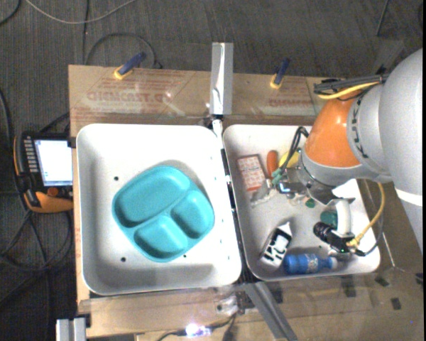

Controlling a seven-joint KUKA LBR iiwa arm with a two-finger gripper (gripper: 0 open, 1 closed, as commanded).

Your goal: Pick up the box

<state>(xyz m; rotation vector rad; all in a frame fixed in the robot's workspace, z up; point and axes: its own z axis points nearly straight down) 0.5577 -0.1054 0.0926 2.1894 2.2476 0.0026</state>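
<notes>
The box point(249, 171) is small, reddish-pink and white, and lies flat in the right bin point(369, 261) near its upper left corner. My gripper point(280, 185) hangs low in that bin, just right of and slightly below the box, under the orange wrist band point(330, 137). The gripper is close to the box's lower right corner, and nothing is visibly held in it. The wrist hides part of the bin's middle.
An orange item point(272, 161) lies just right of the box. A black-and-white pack point(276, 246) and a blue bottle point(307, 263) rest near the right bin's front wall. A small green piece point(310, 203) sits by the wrist. The left bin point(92, 162) holds a teal divided tray point(163, 212).
</notes>
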